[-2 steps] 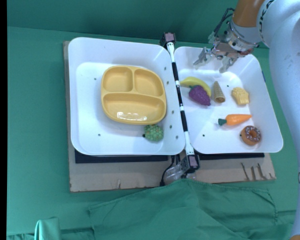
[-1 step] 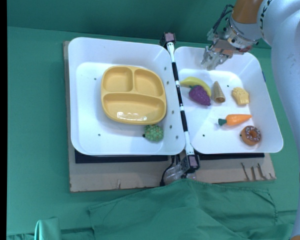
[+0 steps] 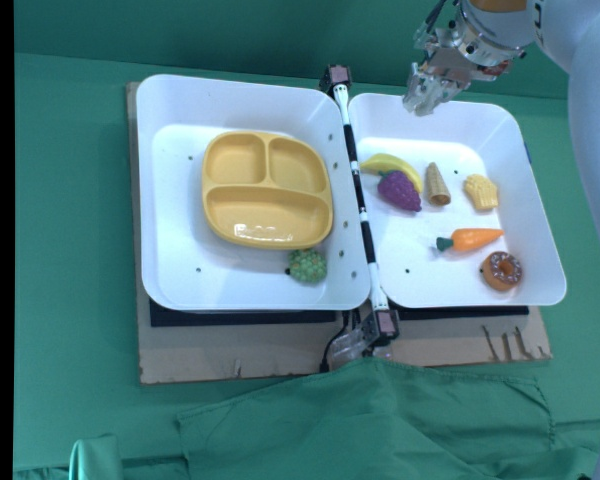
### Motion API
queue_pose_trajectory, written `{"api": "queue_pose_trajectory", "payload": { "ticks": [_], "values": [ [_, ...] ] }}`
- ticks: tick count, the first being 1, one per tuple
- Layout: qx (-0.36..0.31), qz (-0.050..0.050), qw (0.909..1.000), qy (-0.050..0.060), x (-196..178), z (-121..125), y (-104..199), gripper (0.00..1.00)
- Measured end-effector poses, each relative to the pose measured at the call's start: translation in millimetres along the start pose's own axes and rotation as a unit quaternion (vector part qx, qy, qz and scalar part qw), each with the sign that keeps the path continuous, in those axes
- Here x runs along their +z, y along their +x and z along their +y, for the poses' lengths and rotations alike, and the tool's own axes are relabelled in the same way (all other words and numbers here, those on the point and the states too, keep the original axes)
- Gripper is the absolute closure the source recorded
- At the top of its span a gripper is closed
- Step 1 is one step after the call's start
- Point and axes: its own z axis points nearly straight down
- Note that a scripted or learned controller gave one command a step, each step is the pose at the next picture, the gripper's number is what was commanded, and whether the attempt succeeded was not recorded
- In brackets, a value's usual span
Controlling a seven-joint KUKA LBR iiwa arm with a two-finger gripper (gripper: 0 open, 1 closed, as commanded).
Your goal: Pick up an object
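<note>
Left bin [image 3: 170,168]: one yellow divided plate [image 3: 268,189], one green broccoli [image 3: 307,265]. Right bin [image 3: 530,258]: one banana [image 3: 390,164] partly covered by one grape bunch [image 3: 400,190], one cone [image 3: 437,183], one corn [image 3: 481,191], one carrot [image 3: 470,239], one donut [image 3: 501,270]. Gripper [image 3: 423,99] hovers at the far rim; grasp state indeterminate.

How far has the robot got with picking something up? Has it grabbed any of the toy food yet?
Nothing looks picked up yet. The gripper hangs over the far edge of the right bin, with no item seen between its fingers. The banana, grapes, cone, corn, carrot and donut all lie in that bin. Left to do: descend on one, close and lift.
</note>
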Motion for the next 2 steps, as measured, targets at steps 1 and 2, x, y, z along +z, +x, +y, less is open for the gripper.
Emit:
{"api": "queue_pose_trajectory", "payload": {
  "ticks": [1,2],
  "values": [
    [0.007,-0.003,1.0000,0.003,-6.7,15.6,-104.8,1.00],
    [0.002,-0.001,1.0000,0.008,37.0,8.4,-80.0,1.00]
  ]
}}
